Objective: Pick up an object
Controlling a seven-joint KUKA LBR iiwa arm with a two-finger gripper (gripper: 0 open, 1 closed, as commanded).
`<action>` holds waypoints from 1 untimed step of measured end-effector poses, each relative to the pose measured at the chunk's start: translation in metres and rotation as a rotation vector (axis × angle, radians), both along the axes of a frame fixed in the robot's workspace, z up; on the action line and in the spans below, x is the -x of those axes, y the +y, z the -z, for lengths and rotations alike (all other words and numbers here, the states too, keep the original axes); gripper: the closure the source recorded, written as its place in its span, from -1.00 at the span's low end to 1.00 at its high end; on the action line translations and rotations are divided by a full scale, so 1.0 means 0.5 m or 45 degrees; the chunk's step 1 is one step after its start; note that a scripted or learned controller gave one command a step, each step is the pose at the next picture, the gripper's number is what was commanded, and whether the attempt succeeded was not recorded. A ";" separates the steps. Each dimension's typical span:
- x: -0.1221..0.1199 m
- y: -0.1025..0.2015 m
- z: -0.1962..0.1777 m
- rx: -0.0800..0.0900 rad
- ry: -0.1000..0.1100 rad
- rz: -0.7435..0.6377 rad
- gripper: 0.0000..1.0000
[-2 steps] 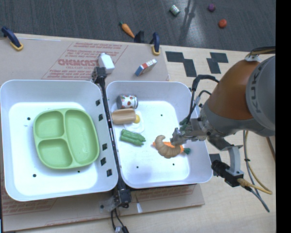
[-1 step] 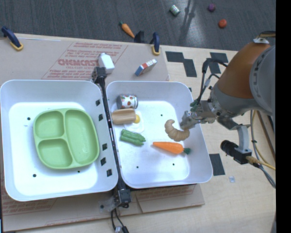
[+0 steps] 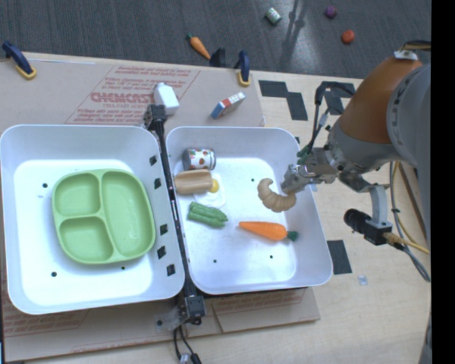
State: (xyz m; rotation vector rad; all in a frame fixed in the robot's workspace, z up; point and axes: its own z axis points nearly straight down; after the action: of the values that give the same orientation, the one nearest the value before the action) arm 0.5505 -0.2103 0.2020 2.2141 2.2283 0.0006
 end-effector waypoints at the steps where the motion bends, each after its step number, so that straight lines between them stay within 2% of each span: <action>1: -0.099 0.001 0.220 0.000 0.001 -0.002 1.00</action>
State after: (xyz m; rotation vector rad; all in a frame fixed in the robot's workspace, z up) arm 0.6000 -0.2099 0.0918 2.2129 2.2305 -0.0008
